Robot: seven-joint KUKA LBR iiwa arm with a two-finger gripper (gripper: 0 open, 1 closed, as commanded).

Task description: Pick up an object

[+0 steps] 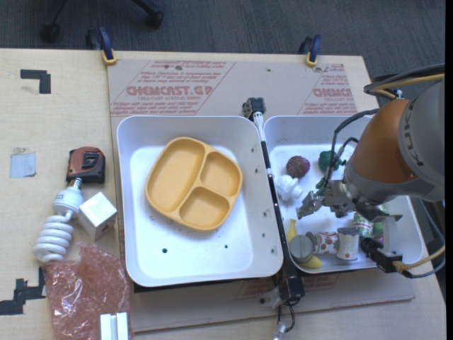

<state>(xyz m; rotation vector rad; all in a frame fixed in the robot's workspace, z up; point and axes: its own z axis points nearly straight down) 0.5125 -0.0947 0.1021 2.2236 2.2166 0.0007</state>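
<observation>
Near counter edge: a crumpled pink plastic bag (83,282) is lying at 7 o'clock, with a white block (114,326) sitting just below it
Bulb and cube: a white spiral bulb (56,227) is resting at 9 o'clock, touching a small white cube (98,212)
Right bin, near end: the right bin (414,243) is holding a grey round lid (302,246), a small patterned cup (336,243) and a yellow piece (311,262), all crowding together at 4 o'clock
Gripper: the gripper (322,202) is hanging low over the middle of the right bin at 3 o'clock; whether it is wide or narrow I cannot tell, and nothing is showing between its tips
Arm: the arm (396,151) is reaching in from 3 o'clock, covering the bin's right half
Right bin, far end: a dark red ball (298,166) is sitting near a white crumpled thing (288,187); a green thing (327,159) is peeking out beside the arm
Left bin: the left bin (141,250) is carrying a yellow divided plate (193,183) at the centre
Tape measure: a tape measure (86,165) is lying at 9 o'clock
Far counter: a brown board (177,83) is lying under both bins at 12 o'clock
</observation>
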